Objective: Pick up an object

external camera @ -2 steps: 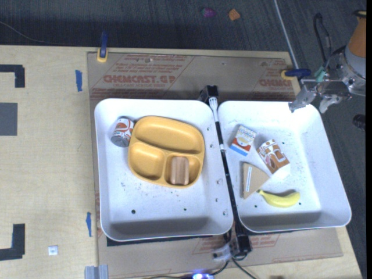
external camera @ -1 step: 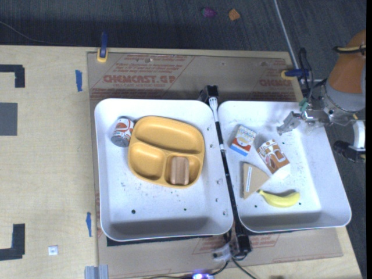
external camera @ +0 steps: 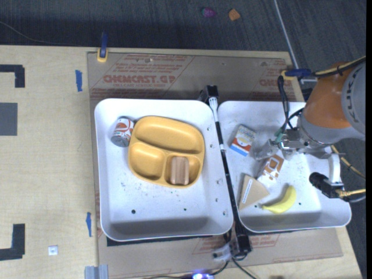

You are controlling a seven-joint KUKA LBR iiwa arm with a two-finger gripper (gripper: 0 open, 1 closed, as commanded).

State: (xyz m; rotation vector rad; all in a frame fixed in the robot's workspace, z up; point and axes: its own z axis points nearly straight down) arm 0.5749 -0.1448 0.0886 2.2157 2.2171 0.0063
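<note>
In the right bin (external camera: 331, 214) lie a small white, orange and blue box (external camera: 244, 139), a brown and white packet (external camera: 271, 167), a tan wedge (external camera: 250, 192) and a yellow banana (external camera: 281, 200). My gripper (external camera: 274, 146) reaches in from the right and hangs low over the bin's middle, just above the packet and right of the small box. The arm's grey wrist and orange band (external camera: 325, 106) stand over the bin's right part and hide what lies beneath them.
The left bin (external camera: 110, 202) holds a yellow divided tray (external camera: 165, 150) with a brown block (external camera: 179, 170) in one compartment, and a crushed can (external camera: 122, 131) beside the tray's upper left. A black divider (external camera: 224, 167) runs between the bins. Cables (external camera: 331, 185) hang at the arm's right.
</note>
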